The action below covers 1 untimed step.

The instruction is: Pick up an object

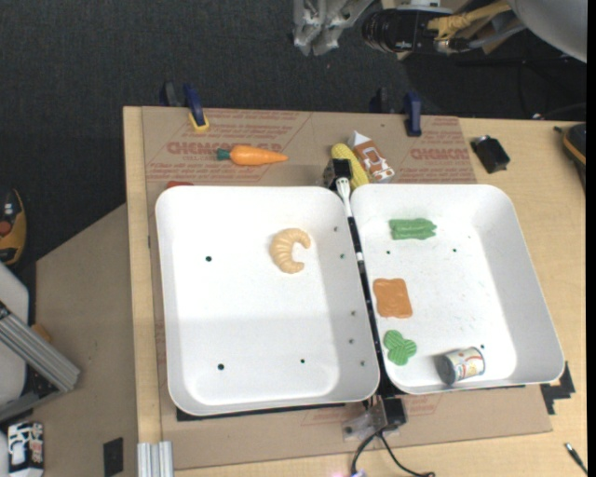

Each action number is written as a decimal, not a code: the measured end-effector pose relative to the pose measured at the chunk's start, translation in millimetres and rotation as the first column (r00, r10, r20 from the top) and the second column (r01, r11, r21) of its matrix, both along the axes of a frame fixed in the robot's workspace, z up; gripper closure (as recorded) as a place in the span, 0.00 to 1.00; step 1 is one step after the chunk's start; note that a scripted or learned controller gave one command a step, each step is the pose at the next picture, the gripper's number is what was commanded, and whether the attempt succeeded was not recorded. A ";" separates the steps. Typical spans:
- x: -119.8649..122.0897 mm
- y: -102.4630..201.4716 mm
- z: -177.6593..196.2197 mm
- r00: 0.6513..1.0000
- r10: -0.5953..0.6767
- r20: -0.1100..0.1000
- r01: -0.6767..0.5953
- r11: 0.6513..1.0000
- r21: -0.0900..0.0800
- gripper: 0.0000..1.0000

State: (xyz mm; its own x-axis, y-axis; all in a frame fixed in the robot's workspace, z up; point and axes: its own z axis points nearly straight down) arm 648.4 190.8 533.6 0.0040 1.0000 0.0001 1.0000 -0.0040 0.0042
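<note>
Two shallow white bins sit side by side on the tabletop, on a brown cardboard sheet. Up at the top edge of the camera view, well clear of both bins, the hand shows as a pale metallic shape against the dark floor; whether it is apart or together cannot be told, and nothing is visibly held by it or touching it. Beside it, cables and part of the arm run off toward the upper right.

The left bin holds a single beige croissant, curled like a crescent, lying in its upper middle part, away from every wall.

The right bin holds four things. A green, ridged vegetable piece lies flat near the far wall. Below it, an orange, roughly square piece sits close to the wall shared with the left bin. Just beyond that, nearer the camera, lies a small green leafy piece. A small can lies on its side in the near right part, grey end toward the left, close to the front rim.

Outside the bins, on the cardboard behind them, an orange carrot lies flat, and a yellow piece with a small carton sits by the gap between the bins.
</note>
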 end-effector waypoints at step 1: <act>-56.0 36.4 2.5 1.000 0.010 -0.007 -0.010 1.000 0.001 1.00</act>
State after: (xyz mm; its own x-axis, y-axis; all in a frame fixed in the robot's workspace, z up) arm 592.3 227.1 536.1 -0.0059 1.0000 0.0011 1.0000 0.0059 -0.0029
